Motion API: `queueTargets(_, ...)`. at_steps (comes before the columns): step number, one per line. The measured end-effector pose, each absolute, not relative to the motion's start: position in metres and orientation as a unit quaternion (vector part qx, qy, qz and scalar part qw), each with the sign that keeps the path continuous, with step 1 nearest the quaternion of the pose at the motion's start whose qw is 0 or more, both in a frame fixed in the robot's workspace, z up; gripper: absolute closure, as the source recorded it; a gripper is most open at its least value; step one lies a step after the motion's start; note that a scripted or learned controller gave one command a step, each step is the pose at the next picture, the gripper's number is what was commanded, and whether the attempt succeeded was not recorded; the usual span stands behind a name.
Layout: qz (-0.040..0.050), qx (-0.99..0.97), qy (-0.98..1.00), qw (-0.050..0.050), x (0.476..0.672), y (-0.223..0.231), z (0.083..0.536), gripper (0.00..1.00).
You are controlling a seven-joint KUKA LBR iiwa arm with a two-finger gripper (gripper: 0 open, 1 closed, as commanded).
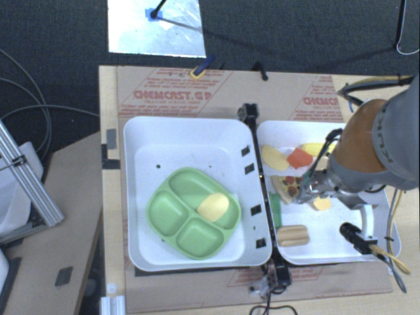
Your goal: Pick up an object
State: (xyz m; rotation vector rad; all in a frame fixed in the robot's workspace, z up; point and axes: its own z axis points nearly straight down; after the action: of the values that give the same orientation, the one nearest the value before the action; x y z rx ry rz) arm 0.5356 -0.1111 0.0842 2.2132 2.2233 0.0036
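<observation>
Grey-armed, the pincer (pixel 304 190) hovered low in the right bin (pixel 328 258) among crowded toy foods, its state impossible to tell; a clean pick likely needed it centred over one piece, such as the pizza slice (pixel 286 188) beneath

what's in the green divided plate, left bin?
One pale yellow oval object lies in the green divided plate, over the ridge where its compartments meet. The other compartments show bare green. Whatever sits beneath the yellow piece is covered.
</observation>
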Motion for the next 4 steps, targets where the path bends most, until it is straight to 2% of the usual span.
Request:
queueTargets(1,0.0013,0.706,0.708,0.0,0.493,-0.09,0.137,1.0)
queueTargets(2,0.0007,0.705,0.709,0.0,0.543,-0.086,0.087,1.0)
queueTargets(3,0.0005,0.706,0.709,0.0,0.542,-0.087,0.089,0.0)
queueTargets(4,-0.0012,0.708,0.707,-0.002,0.484,-0.092,0.083,0.0)
